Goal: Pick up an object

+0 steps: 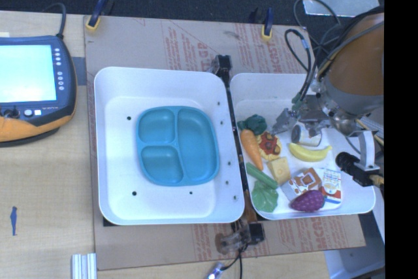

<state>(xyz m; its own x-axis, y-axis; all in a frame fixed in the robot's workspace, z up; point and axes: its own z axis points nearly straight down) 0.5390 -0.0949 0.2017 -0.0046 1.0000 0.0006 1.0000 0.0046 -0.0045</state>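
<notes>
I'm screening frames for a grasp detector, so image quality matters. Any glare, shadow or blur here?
Camera view: the pendant screen is blown out to white; both white bins are bright but keep their edges; the pincer looks soft and throws a faint shadow beside the banana.

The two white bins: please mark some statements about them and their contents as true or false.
1. The blue divided plate lies in the left bin. True.
2. The banana lies on the blue plate. False: it lies in the right bin.
3. The carrot lies in the right bin, near the wall between the bins. True.
4. The purple grapes sit at the right bin's far edge. False: they sit near its front edge.
</notes>
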